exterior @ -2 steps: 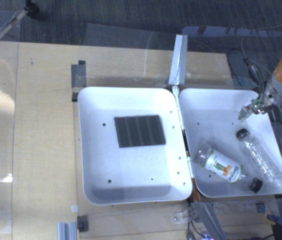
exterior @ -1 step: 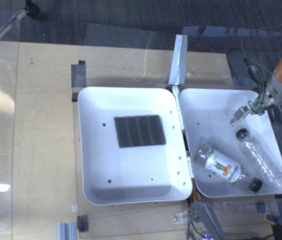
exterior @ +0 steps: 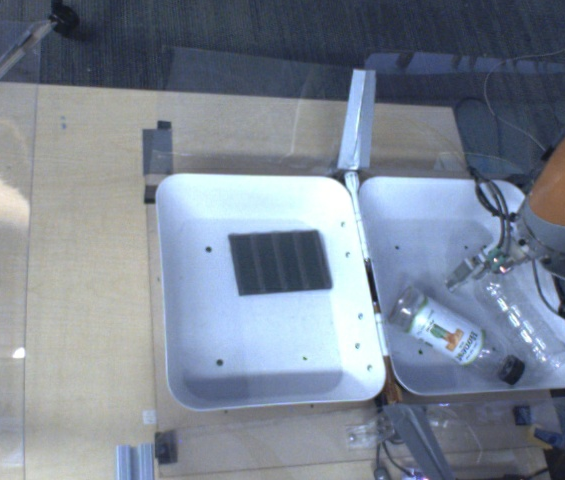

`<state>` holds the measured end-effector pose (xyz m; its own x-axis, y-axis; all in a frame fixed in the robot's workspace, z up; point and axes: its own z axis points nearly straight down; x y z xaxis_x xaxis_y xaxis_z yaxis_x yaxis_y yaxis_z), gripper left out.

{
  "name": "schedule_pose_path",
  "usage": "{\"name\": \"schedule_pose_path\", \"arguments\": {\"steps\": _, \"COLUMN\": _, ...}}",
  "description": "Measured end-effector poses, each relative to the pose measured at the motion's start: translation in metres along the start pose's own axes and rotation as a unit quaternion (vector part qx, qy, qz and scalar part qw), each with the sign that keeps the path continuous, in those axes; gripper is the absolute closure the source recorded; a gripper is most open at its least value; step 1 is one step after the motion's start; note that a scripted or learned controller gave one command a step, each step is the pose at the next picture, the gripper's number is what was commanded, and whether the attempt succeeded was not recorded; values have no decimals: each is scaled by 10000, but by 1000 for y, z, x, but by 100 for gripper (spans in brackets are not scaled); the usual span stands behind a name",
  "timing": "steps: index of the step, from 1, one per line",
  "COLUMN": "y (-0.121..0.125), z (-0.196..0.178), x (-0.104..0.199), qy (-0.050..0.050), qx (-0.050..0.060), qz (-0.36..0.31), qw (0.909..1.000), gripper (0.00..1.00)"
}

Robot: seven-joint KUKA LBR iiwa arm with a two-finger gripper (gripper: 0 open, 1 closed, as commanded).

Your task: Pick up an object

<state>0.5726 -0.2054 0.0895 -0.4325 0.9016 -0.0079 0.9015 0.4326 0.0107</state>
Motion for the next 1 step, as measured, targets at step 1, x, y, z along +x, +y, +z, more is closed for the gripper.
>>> {"name": "schedule_pose_path", "arguments": {"steps": 1, "y": 65, "z": 3, "x": -29, "qy": 8, "qx": 13, "qz": 79, "qw": 10000, "gripper": 0}}
